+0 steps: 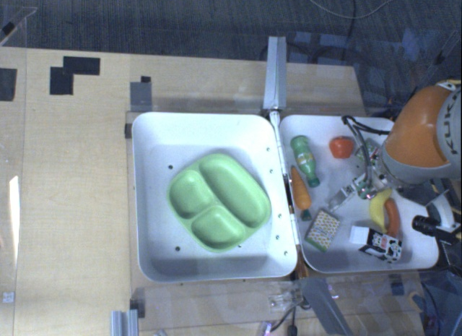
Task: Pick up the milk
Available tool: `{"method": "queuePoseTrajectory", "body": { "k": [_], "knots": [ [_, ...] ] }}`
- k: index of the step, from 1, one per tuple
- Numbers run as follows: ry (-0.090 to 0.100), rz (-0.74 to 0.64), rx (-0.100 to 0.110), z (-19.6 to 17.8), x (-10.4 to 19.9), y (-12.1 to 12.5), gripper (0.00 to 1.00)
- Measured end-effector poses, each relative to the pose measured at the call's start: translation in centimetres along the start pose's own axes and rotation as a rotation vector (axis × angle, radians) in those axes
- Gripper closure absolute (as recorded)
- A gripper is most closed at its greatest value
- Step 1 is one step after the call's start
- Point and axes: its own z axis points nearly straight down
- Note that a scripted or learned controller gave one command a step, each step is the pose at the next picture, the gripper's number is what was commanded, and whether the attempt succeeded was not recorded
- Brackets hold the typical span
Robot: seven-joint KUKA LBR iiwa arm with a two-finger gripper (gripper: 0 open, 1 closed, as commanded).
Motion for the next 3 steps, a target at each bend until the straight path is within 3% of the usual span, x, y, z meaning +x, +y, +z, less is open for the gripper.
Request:
{"method": "queuePoseTrajectory", "body": {
  "k": [1, 2, 3],
  "knots": [
    [0.011, 0.211, 0.014, 0.5, -7.1, 6.1, 0.00],
    [0.005, 0.327, 0.009, -2.0, -8.1, 7.4, 0.00],
    [0.003, 0.368, 0.005, -2.8, -7.6, 2.3, 0.00]
  ]
}}
